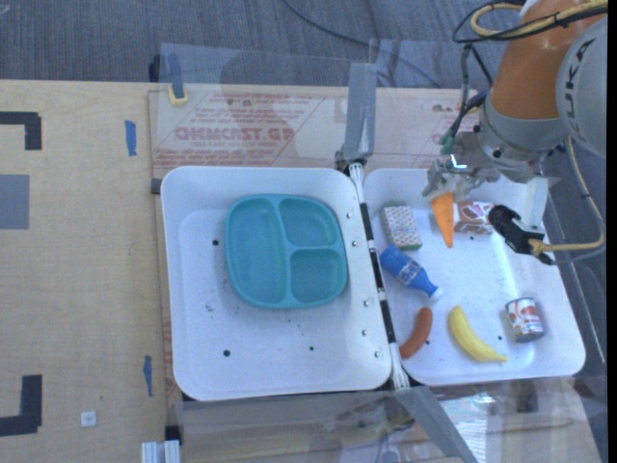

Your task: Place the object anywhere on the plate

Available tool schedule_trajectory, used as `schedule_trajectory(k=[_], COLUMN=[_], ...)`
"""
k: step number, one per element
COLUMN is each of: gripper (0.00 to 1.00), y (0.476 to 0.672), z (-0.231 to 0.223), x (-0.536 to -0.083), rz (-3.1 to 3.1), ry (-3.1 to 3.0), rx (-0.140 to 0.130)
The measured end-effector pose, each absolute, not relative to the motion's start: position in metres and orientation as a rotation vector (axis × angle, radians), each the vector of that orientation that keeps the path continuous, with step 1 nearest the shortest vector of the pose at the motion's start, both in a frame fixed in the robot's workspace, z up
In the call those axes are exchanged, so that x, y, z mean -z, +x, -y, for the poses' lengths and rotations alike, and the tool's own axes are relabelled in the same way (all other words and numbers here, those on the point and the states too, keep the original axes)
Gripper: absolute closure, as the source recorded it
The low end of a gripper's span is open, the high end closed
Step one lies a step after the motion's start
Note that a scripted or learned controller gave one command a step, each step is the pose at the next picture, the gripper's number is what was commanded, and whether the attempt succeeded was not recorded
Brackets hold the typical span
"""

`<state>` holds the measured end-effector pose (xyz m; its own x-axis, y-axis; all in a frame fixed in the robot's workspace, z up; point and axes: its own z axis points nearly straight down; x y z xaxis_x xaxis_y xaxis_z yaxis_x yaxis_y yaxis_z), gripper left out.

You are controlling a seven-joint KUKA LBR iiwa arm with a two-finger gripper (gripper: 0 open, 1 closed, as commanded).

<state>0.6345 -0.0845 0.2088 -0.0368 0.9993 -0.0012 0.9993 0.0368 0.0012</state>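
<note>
**Desk:** What have you got on the feed, biggest things first?

**Me:** I see the bench [77, 287] with two white bins side by side. The left bin [193, 355] holds a teal plate [286, 250] with three compartments, sitting a bit toward twelve o'clock of the bin's middle. Nothing lies on the plate.

**Desk:** And the other one?

**Me:** The right bin [559, 350] carries all the loose items. The arm [545, 56] comes in at about one o'clock of that bin, orange band up top. Its gripper [445, 183] hangs over the bin's twelve o'clock end, and an orange carrot [442, 218] points down from right under it. I cannot tell from here whether the fingers actually pinch the carrot's top or simply sit above it, nor how wide they stand.

**Desk:** The rest of the bin?

**Me:** A blue bottle [408, 271] lies tilted near the bin's nine o'clock wall. A yellow banana [472, 336] lies toward six o'clock, with a reddish sausage [416, 332] just at its nine o'clock side. A speckled sponge block [401, 227] sits at the carrot's nine o'clock, apart from it. A small red-and-white packet [473, 217] lies just beside the carrot at three o'clock. A small can [523, 318] rests at four o'clock of the bin, near the banana.
</note>
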Motion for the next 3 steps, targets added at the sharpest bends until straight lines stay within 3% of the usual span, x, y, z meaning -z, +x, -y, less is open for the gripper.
schedule_trajectory(k=[1, 2, 3], gripper=[1.0, 1.0, 0.0], y=[0.625, 0.599, 0.599], z=[0.003, -0.092, -0.092], x=[-0.185, -0.188, -0.188], rz=[-2.243, -2.383, -2.382], ry=[2.201, 2.049, 2.05], rx=[0.001, 0.001, 0.001])
